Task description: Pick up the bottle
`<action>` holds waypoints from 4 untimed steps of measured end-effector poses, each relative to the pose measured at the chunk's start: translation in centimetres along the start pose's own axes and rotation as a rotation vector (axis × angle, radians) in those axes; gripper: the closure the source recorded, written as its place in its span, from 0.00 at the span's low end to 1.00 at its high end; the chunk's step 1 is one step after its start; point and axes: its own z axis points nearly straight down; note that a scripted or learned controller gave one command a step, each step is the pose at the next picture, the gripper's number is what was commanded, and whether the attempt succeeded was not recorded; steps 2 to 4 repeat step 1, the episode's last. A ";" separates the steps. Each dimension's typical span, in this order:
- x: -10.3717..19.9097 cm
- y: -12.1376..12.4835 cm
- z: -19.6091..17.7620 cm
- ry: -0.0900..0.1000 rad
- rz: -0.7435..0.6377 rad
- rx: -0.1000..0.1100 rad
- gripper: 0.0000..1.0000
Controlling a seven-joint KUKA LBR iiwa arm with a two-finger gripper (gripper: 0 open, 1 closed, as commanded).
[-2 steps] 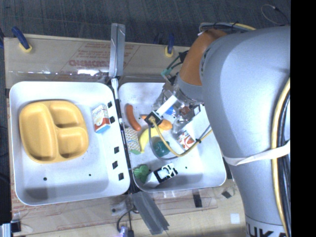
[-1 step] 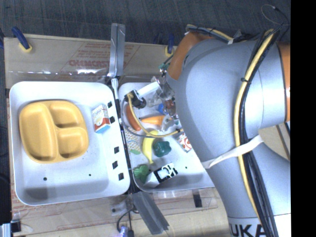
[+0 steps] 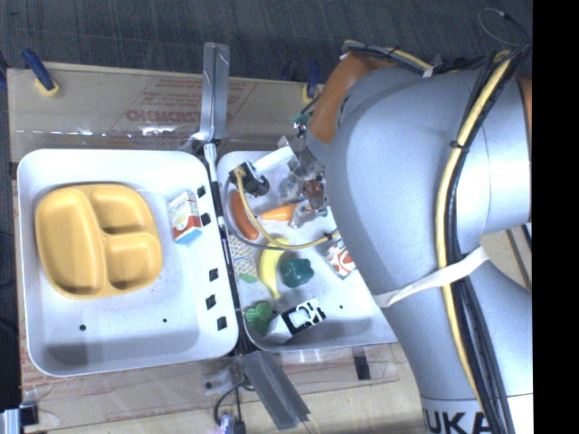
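Gripper (image 3: 303, 193) is low in the right bin (image 3: 362, 328), can't tell its state, w/ no bottle I can pick out in the clutter there. Left bin (image 3: 109, 333) holds a yellow tray (image 3: 95, 238) & small carton (image 3: 185, 216); both bins sit on a cardboard-covered bench (image 3: 118, 98) over dark floor (image 3: 136, 7)

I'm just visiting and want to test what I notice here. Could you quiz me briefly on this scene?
1. True or false: the yellow tray lies in the left bin.
2. Which bin is the end effector over: A left, B right?
3. What small thing lies beside the tray?

Key: 1 true. 2 B, the right bin. 3 A small carton.
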 end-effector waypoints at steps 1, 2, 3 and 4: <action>0.3 -2.2 -9.1 0.004 -0.108 -0.004 1.00; 0.3 -2.2 -9.1 0.004 -0.108 -0.004 1.00; 0.3 -2.2 -9.1 0.004 -0.108 -0.004 1.00; 0.3 -2.2 -9.1 0.004 -0.108 -0.004 1.00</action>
